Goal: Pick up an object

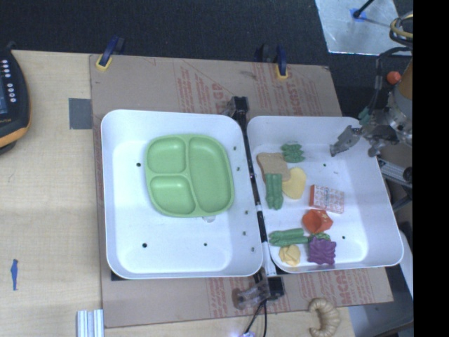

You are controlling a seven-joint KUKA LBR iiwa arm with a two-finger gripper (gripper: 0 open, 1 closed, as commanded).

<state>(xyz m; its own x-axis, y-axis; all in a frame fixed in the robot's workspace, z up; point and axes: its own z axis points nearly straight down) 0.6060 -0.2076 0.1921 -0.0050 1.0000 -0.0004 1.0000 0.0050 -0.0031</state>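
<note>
**Pincer over right bin, nothing seen in its grip**

The arm (400, 100) enters from the right, and its pincer (345, 142) hangs over the upper right part of the right bin (379, 209). Whether the pincer stands wide or narrow cannot be told at this angle. No object shows between its parts.

Right bin contents, all lying on the bin floor:
- A green leafy piece (292, 152) near the top, left of the pincer and apart from it.
- A tan slab (272, 163) just below and left of the leafy piece.
- A dark green pod (273, 190) under the slab, touching a pale yellow piece (295, 184) on its right.
- A red-and-white packet (327, 198) near the bin's middle.
- An orange-red piece (317, 221) just below the packet.
- A green bean (287, 237) at lower left, with a yellow piece (290, 255) beneath it.
- A purple cluster (322, 250) beside the yellow piece, near the lower rim.

Left bin (126, 244): holds a green divided plate (189, 175) with three compartments, set toward the upper middle.

Surroundings: both bins rest on a cardboard sheet (309, 90) on the worktop (45, 209). Blue-and-yellow clamps (107, 55) pin the sheet's far edge. A control pendant (10, 97) lies at the left edge. A tan curled item (325, 316) lies on the sheet below the right bin.
</note>
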